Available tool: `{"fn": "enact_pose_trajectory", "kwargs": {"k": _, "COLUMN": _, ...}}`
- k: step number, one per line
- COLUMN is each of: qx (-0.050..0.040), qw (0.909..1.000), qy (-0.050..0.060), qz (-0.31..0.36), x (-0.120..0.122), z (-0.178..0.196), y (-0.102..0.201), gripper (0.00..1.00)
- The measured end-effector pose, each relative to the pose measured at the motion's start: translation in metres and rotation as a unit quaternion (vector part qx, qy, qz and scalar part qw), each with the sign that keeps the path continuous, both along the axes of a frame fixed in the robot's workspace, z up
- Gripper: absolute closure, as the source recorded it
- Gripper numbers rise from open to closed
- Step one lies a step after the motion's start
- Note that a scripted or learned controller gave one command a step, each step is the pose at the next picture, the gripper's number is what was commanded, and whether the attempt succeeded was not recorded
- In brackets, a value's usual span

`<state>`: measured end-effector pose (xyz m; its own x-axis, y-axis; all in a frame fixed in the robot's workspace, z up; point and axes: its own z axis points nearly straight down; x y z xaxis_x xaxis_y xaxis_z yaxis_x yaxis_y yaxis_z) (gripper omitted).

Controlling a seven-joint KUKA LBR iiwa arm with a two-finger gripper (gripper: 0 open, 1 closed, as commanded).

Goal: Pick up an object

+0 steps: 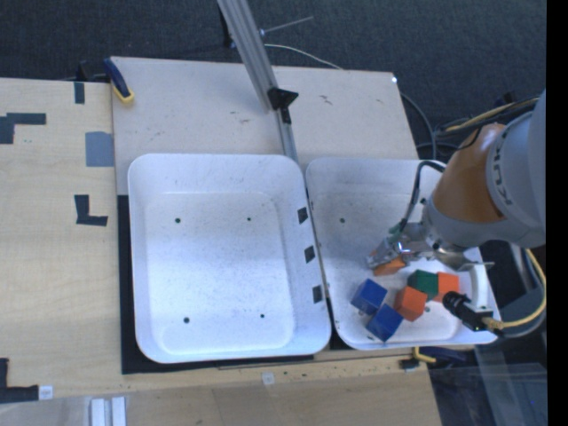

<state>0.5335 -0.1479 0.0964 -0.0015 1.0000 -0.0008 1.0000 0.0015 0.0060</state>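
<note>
Blocks are what the arm has to choose from, and they lie bunched in the near right corner of the right bin [355,193]: two blue blocks, one [366,295] just above the other [384,323], an orange block [411,303] touching them on the right, a green block [424,282] behind it, and a smaller orange-red piece [448,283] at the green one's side. They sit so close that several touch, likely because the bin's sloping floor and wall gather loose things into the corner.

The pincer [389,257] hangs low over the bin, just beyond the cluster's far edge, with the grey arm and its orange band [466,180] reaching in from the right. Something small and reddish [387,265] shows at its tip, but I cannot tell whether that is a piece lying on the bin floor or one caught between the fingers, and the fingers themselves are too blurred and dark to judge as wide or narrow. So I do not count anything as held.

The left bin [213,171] stands beside it on the table [53,167], separated by the shared rims. A slanted metal rail [248,38] crosses above the far edge. Judging by the pincer's low position at the pile's edge, the try is at the grasping stage; crowding may make a clean grip awkward.
</note>
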Motion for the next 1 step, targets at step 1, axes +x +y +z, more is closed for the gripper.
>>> {"fn": "enact_pose_trajectory", "kwargs": {"k": 1, "qx": 0.0015, "qw": 1.0, "qy": 0.0, "qz": 0.004, "x": 0.0212, "z": 0.0997, "y": 0.0843, "gripper": 1.0}}
